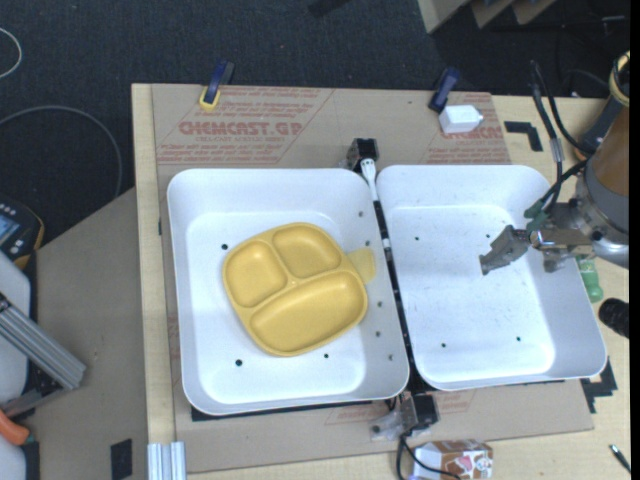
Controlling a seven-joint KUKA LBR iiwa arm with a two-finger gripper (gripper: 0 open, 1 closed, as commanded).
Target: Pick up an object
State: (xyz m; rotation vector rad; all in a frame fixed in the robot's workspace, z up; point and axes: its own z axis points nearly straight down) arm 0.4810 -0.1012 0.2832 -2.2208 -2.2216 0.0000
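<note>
Yellow divided plate [294,287] lay flat in the left bin [190,298], well apart from the gripper [497,255]. That gripper hung over the right bin [470,353], across the shared rims from the plate. Its dark fingers [500,249] seemed apart, clasping nothing, though they showed poorly.

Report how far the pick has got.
Done: nothing yet; the yellow divided plate lies flat in the left bin, untouched. In hand: the tool hangs over the right bin, well apart from the plate, with nothing visible between its fingers. Left: cross to the left bin, descend on the plate, grip it, probably by the rim, and lift.
</note>
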